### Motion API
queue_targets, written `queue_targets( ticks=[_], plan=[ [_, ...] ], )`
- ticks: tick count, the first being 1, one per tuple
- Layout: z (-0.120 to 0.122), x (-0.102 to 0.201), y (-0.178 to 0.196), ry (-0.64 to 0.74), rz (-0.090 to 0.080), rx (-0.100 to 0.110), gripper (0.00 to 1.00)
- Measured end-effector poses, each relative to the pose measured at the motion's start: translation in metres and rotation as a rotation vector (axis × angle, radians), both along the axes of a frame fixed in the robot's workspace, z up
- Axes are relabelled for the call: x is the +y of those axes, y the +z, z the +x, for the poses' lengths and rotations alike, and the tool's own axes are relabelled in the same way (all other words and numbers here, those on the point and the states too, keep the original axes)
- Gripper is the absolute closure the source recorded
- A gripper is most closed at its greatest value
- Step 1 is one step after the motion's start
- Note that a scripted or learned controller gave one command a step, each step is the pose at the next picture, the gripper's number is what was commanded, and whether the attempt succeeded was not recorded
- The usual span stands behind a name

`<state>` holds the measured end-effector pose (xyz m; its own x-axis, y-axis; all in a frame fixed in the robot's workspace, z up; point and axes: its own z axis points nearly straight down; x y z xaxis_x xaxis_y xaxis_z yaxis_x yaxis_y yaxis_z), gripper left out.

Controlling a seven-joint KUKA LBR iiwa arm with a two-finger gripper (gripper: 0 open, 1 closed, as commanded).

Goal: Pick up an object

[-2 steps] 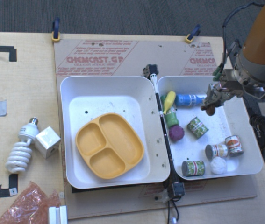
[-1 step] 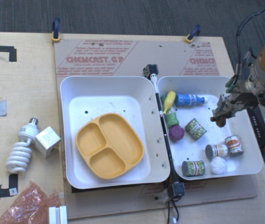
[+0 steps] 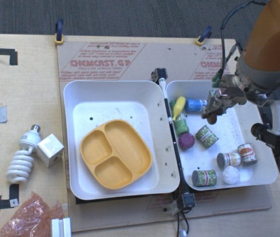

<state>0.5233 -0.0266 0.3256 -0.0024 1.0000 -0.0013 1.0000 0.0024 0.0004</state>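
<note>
My gripper (image 3: 213,111) hangs over the upper middle of the right bin (image 3: 258,127), just right of a blue can (image 3: 195,105) and a yellow banana-shaped toy (image 3: 179,105). Below it lies a green-labelled can (image 3: 207,136), with a purple ball (image 3: 186,140) and a green toy (image 3: 181,126) to the left. Along the bin's near side lie a silver can (image 3: 228,159), a red-labelled can (image 3: 247,153), a white ball (image 3: 230,175) and a green can (image 3: 204,177). I see nothing clearly held.
The left bin (image 3: 80,102) holds a yellow divided plate (image 3: 116,153). On the bench to the left lie a spiral light bulb (image 3: 22,159), a white cube (image 3: 50,148) and a pink mesh bag (image 3: 31,216). The arm's orange band (image 3: 273,28) fills the upper right.
</note>
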Motion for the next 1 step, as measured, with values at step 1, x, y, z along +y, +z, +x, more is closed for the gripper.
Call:
queue_targets(
  ticks=[1],
  plan=[
    [-0.0218,-0.0442,0.0046,-0.003,0.0,0.0,1.0]
  ],
)
